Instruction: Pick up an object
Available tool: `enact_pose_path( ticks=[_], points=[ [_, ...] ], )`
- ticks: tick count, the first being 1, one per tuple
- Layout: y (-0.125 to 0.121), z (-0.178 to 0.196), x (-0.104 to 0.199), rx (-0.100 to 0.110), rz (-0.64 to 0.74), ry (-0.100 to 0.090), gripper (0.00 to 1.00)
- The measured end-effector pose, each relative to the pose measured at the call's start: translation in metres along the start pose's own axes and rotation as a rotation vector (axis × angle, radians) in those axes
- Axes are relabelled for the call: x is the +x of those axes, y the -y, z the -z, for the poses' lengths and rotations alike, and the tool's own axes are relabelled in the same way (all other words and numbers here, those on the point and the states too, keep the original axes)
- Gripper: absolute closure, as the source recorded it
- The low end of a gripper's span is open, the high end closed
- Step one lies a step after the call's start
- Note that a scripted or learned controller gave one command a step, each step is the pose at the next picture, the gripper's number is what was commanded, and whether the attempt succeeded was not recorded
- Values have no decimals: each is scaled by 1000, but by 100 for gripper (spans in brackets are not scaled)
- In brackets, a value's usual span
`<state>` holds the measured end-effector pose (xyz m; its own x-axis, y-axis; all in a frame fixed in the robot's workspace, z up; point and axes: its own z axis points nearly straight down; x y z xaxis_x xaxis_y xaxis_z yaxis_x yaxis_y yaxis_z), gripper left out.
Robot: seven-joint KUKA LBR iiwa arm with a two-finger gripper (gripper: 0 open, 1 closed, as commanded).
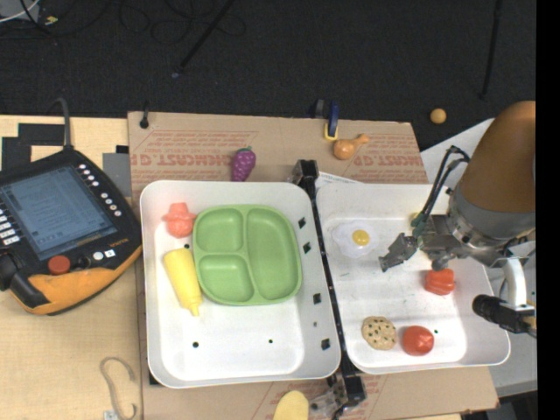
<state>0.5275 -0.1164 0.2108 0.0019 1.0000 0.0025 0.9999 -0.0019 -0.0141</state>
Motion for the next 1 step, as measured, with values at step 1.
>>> enact_pose_path(
  ticks=[1],
  points=[
    [-3,6,0,-12,2,2,0]
  ],
)
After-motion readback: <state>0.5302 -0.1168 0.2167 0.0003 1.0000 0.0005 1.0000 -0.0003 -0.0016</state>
